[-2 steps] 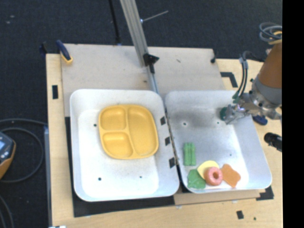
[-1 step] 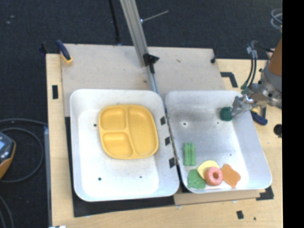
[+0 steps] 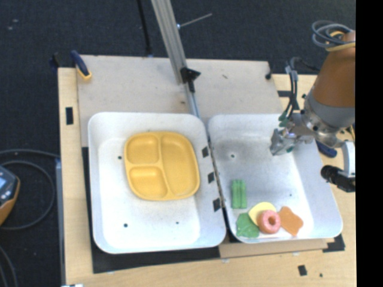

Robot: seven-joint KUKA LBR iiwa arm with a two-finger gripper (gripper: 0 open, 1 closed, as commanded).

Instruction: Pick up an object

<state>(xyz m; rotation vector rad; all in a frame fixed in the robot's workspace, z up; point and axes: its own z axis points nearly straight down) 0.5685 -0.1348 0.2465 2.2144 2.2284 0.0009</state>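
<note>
Pink donut [image 3: 270, 221] sat at R bin's near edge; pincer [image 3: 281, 143] hovered well apart, grip state unclear; should've descended straight, centred.

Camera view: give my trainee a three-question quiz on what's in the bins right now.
1. True or false: the yellow divided plate lies in the left bin.
2. Which item sits nearest the divider between the bins? A) green ridged block B) pink donut C) orange piece
3. Fill in: the gripper hovers over the ____ bin, away from the toy cluster at its near edge.

Key: 1 true. 2 A. 3 right.
</note>
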